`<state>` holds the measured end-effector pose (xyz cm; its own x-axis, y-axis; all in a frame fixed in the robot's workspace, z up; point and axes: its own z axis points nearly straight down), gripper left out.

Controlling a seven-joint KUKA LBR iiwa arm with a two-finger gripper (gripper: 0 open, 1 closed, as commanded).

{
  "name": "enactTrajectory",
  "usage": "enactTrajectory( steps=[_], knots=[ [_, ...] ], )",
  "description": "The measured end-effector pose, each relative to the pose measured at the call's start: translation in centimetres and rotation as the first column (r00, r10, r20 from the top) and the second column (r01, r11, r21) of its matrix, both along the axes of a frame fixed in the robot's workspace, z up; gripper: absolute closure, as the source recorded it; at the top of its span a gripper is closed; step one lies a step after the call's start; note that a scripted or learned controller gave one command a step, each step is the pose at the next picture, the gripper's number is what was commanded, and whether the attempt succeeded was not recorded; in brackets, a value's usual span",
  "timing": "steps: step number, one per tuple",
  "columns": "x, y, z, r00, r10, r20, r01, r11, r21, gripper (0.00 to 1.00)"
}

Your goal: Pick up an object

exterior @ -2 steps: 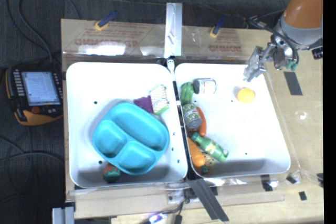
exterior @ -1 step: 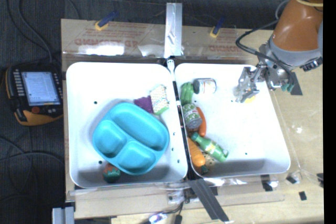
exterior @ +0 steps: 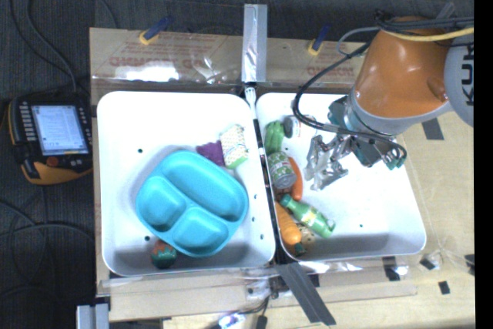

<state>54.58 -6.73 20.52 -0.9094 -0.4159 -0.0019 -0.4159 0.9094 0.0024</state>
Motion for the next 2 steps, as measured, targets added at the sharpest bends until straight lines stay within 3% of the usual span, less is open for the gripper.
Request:
enactTrajectory(
  steps=[1, 2],
  knots=[
    [4.0, -6.9, -9.1, 0.986, -0.165, 0.001, 0.165, 0.986, -0.001, 1.0],
    [8.2, -11.6, -11.3, 0.958, -0.287, 0.011, 0.287, 0.958, 0.003, 1.0]
  ],
)
